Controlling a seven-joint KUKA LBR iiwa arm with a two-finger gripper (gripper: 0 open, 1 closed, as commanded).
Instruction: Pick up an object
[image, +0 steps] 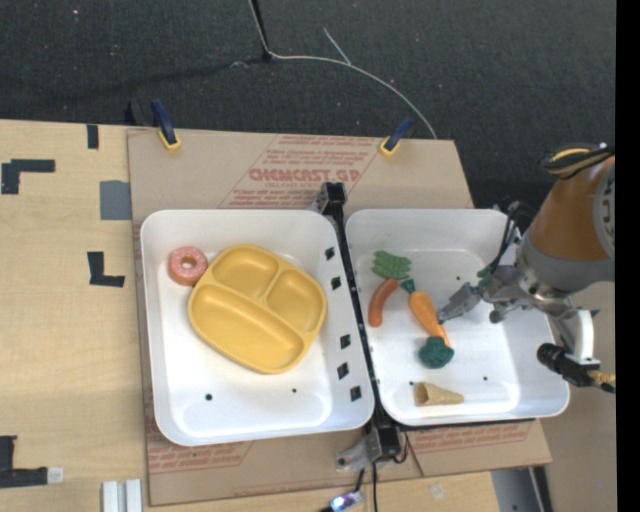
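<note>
Jaws' state unclear beside carrot (428, 314); sausage (381, 301), broccoli (435, 352), cone (438, 395) crowd the right bin (500, 400).

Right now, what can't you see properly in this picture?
- The pincer, in the camera view: too small and blurry to tell whether it's open or shut.
- The arm: cut off by the right edge.
- The carrot: whether the pincer touches it is unclear from this slant.
- The cone: too small to tell what it's made of.
</note>
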